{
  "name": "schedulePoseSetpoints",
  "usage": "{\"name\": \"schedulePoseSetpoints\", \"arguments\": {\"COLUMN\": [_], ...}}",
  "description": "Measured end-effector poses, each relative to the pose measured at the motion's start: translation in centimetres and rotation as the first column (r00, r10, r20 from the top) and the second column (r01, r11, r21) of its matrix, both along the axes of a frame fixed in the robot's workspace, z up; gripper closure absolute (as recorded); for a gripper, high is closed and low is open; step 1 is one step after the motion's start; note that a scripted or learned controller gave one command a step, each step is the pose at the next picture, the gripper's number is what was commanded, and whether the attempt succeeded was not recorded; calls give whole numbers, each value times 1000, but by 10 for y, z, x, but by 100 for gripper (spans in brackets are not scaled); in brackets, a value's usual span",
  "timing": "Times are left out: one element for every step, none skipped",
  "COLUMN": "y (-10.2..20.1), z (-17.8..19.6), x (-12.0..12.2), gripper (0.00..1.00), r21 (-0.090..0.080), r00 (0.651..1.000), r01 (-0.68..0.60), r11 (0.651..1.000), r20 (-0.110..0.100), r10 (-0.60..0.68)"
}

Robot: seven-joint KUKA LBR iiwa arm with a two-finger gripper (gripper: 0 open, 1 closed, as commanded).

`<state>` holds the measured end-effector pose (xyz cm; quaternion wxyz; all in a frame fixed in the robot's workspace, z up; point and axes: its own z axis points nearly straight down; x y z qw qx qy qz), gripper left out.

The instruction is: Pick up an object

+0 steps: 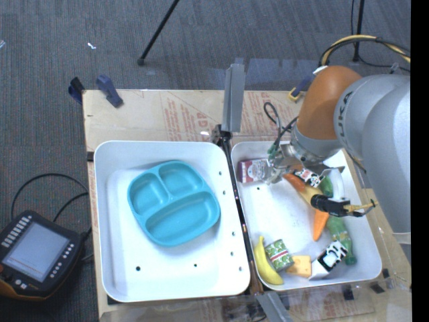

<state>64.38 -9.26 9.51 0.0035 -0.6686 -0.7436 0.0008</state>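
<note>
My gripper (275, 171) is low in the back left part of the right bin (285, 210). It sits right beside a small maroon carton (250, 171) at the bin's back left corner, and the view does not show whether the two touch. Just right of the gripper lies an orange carrot-like piece (299, 184). A second carrot (320, 224) lies further forward, beside a green item (339, 231). Along the front of the bin are a banana (266, 264), a green can (278, 251), a yellow cheese wedge (302, 266) and a black-and-white toy (333, 254).
The left bin (117, 247) holds a blue divided plate (174, 202). The grey arm with its orange band (328, 99) hangs over the back right of the right bin. A teach pendant (37, 253) lies on the floor at the left.
</note>
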Motion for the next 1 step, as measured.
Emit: {"name": "schedulePoseSetpoints", "arguments": {"y": [47], "z": [151], "x": [-23], "gripper": [100], "r21": [-5], "r00": [968], "r01": [252], "r11": [968], "r20": [3], "r10": [-252]}}
